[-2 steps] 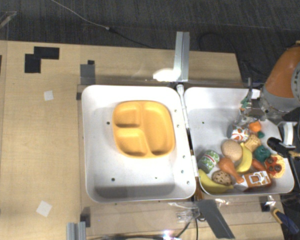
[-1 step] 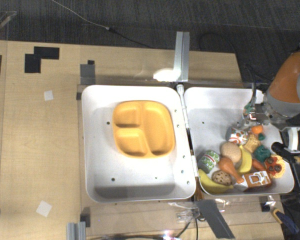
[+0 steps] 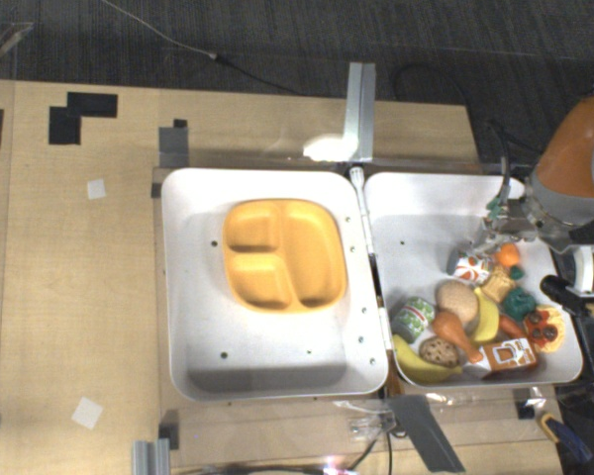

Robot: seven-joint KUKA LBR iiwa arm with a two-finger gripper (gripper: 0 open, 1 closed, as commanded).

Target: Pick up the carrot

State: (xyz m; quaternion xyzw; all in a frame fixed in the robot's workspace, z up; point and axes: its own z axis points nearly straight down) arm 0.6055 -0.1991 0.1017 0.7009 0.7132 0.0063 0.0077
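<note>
One carrot lies in the right bin, below and left of my gripper, wedged between a potato and bananas. I can't tell the gripper's state from here. I'd descend along its long axis, avoiding neighbours. I count two bins, one yellow tray, two bananas.

— What's the pale wooden bench carrying?

— Two shallow white plastic bins, touching side by side: the left bin and the right bin. Small pale paper squares lie on the bare wood, left of them.
</note>
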